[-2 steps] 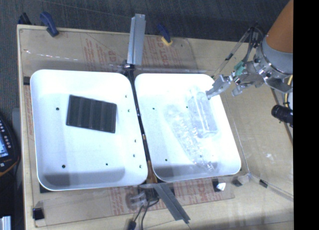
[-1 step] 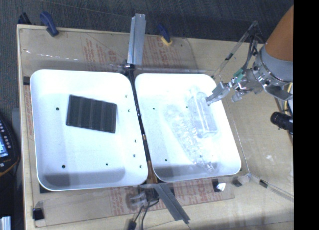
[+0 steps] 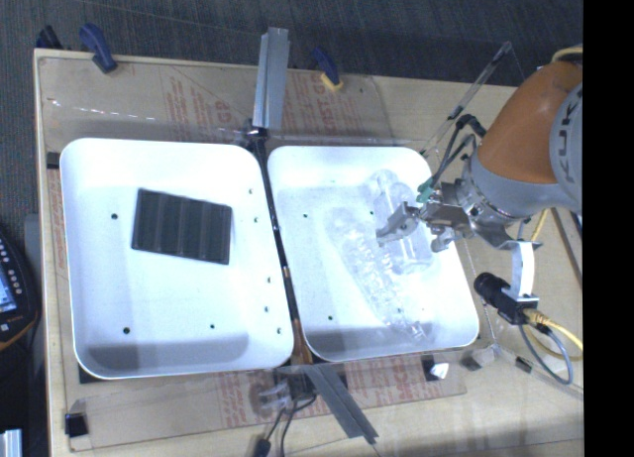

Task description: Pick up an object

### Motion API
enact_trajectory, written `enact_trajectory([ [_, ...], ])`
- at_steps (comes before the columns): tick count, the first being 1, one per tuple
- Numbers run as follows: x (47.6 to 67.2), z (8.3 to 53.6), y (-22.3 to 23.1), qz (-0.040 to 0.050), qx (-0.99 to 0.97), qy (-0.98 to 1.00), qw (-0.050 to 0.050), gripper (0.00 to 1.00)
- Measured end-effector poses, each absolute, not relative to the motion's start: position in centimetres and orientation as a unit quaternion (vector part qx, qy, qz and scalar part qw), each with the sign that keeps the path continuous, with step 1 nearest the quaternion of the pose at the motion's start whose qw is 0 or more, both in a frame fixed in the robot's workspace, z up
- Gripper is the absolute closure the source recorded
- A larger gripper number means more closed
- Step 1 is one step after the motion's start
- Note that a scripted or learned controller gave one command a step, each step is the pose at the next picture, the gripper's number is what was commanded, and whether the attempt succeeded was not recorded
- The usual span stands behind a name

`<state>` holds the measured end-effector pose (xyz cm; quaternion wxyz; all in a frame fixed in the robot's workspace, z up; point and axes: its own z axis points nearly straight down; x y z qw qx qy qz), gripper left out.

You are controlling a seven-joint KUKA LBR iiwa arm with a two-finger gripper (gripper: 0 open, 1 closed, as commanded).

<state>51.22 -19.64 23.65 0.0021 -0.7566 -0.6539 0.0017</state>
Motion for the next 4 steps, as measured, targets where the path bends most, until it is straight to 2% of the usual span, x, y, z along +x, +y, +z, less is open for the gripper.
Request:
enact_trajectory([
  [1,50.7,26.1,-16.4,0.0006,-0.807,-0.591,-0.001,0.00],
  [2,53.5,25.6,-19.4,0.0004,-0.695,-0.719,0.000,0.00],
  [3,53.1,26.5,-20.9,0.0010,-0.709,-0.705,0.000,0.00],
  [4,53.5,28.8,-20.9,0.0001,-0.698,-0.717,0.000,0.00],
])
